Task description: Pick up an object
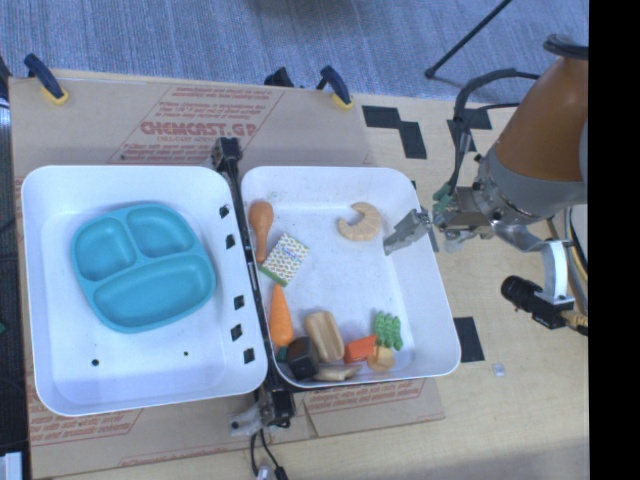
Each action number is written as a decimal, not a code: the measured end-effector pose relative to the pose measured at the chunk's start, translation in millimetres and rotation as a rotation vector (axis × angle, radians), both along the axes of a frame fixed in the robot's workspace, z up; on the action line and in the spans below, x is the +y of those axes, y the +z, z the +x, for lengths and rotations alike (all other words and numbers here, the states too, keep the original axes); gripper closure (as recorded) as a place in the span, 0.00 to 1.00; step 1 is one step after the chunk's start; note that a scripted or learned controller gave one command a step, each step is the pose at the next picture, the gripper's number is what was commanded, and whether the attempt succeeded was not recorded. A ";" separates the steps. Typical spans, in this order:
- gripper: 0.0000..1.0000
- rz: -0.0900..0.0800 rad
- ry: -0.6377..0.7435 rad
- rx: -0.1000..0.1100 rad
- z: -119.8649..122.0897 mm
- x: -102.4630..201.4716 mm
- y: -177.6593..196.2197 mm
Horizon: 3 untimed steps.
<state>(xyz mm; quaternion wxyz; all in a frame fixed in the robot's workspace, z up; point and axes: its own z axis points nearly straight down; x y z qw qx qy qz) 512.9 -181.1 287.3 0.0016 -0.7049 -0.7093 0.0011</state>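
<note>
My claw [408,232] hangs over the right rim of the right bin [437,298], with nothing between its parts; whether it is open or closed I cannot tell. Just to its left lies a pale croissant [359,222]. Farther in are a checkered packet [285,259], two carrots [281,315], a bread roll [324,335] and green broccoli [388,330]. The left bin [40,268] holds a blue divided tray [142,264].
</note>
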 end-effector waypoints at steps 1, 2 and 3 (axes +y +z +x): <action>0.00 0.001 0.023 0.004 30.5 39.6 -128.0; 0.00 0.000 0.125 -0.003 35.2 88.5 -194.9; 0.00 0.001 0.047 0.001 -21.1 81.6 -196.2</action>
